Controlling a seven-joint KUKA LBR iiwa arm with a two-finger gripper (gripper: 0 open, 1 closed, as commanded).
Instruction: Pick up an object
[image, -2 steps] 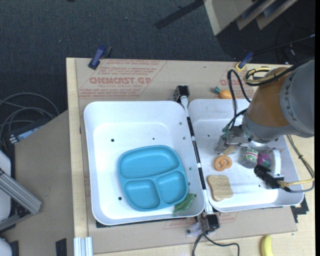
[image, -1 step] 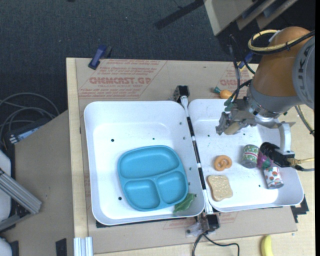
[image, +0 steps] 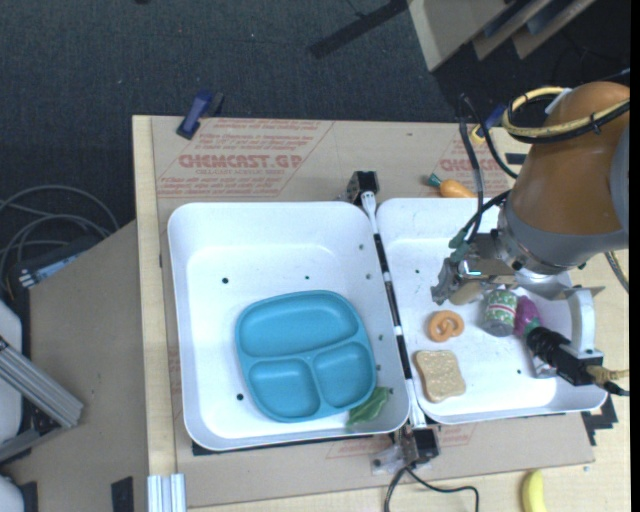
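Four small things lie in the right bin (image: 400, 225): one orange ring-shaped piece (image: 446, 325), one tan bread slice (image: 439, 374), one green-and-white can (image: 499, 309) and one purple piece (image: 525, 314) just beside the can. One blue divided plate (image: 305, 352) and one green leaf (image: 369, 407) sit in the left bin (image: 200, 260). My arm (image: 570, 170) reaches in from the right, bent down over the right bin, gripper (image: 457, 284) low, above and just beside the ring and can. Whether it is spread or closed I cannot tell. Bare white floor lies toward the right bin's far edge. Both bins rest on the surface (image: 250, 160).
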